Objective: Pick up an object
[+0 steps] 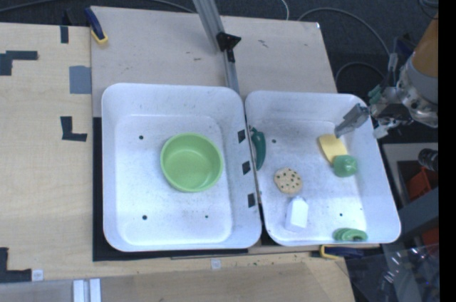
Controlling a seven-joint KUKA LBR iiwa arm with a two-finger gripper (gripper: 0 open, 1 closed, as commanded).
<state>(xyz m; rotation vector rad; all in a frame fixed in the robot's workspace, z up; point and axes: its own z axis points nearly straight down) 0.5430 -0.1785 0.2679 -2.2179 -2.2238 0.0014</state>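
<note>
A light green bowl [191, 162] sits in a speckled white bin [128, 222]; beside it lie a tan dark-spotted cookie [288, 181] and a yellow block [330, 147]

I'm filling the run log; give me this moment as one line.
phase: approach | gripper: above right bin, near yellow block | nothing held | green bowl: left bin

Hand [354, 119] hovers above yellow block [330, 147], possibly empty; 2 bins.
</note>
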